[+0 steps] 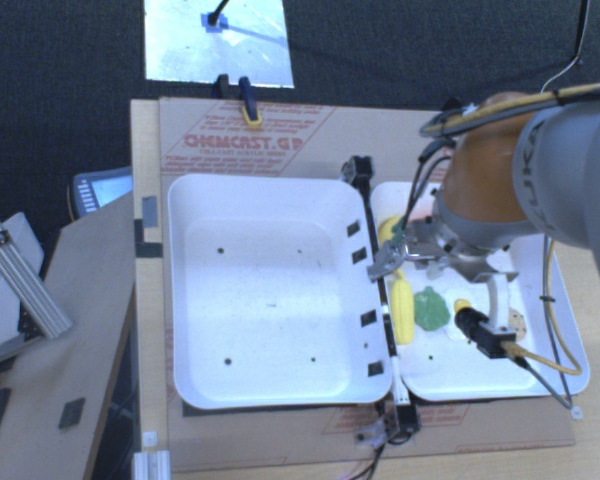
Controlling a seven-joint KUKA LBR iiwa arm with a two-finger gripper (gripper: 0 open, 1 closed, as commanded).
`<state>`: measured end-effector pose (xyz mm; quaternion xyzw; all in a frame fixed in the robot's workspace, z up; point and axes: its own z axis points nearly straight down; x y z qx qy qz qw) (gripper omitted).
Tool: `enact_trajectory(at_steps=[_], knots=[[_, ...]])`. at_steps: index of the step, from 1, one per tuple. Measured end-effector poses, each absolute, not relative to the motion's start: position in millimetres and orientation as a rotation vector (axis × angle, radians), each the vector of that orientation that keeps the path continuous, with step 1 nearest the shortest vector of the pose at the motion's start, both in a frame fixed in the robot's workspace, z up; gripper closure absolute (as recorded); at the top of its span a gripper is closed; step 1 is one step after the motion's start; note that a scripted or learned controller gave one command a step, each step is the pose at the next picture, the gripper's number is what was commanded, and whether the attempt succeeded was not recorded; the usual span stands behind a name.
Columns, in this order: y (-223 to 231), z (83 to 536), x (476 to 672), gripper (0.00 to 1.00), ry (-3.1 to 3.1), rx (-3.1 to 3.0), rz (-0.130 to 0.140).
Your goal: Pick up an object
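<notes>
My gripper (pixel 392 261) hangs low over the left side of the right bin (pixel 480 386), close to the wall shared with the left bin. Just below it a long yellow object (pixel 402 311) lies along that wall. A lumpy green object (pixel 432 310) touches the yellow one's right side. A small yellow piece (pixel 463 307) sits a little further right. Another yellow object (pixel 389 231) peeks out behind the gripper, partly hidden by it. The arm's grey and orange body (pixel 500 183) covers the bin's far right part.
The left bin (pixel 270 298) stands beside the right one, with black clips (pixel 360 258) along the shared rims. Both bins rest on a cardboard sheet (pixel 250 140). A shiny metal plate (pixel 218 28) lies beyond the bench.
</notes>
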<state>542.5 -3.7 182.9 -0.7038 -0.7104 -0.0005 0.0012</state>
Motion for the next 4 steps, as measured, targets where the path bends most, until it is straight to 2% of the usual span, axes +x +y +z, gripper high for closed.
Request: enact_trajectory(at_steps=[1,2,3,4], knots=[[-76.8,184.2,488.3,0.00,-2.215,-2.229,0.005],[-53.7,377.7,542.9,0.00,-2.242,-2.225,-0.024],[27.0,321.3,576.2,0.00,-2.232,-2.207,-0.002],[62.9,176.9,630.8,0.00,-2.225,-2.209,0.010]])
